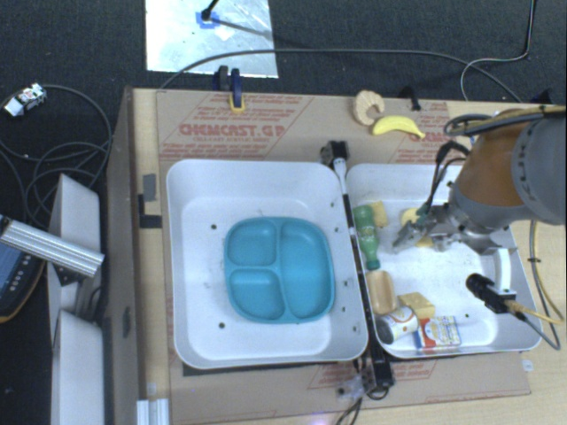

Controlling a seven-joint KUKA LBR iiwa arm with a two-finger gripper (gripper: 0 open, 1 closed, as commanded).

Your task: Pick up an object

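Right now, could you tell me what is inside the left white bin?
The left white bin holds a blue divided plate, lying flat with nothing visible in its three compartments. Whatever lies under the plate is covered.

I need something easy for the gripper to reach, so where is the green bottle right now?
The green bottle lies in the right bin, against its left wall, just left of the gripper.

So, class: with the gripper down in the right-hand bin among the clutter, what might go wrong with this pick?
1. The gripper sits low in the right bin, near the green bottle and a yellow piece. It could nudge them aside instead of gripping one.
2. Items crowd the bin's left wall, such as the tan block and the small can, so fingers may catch the divider.
3. Cables loop by the wrist and might snag.
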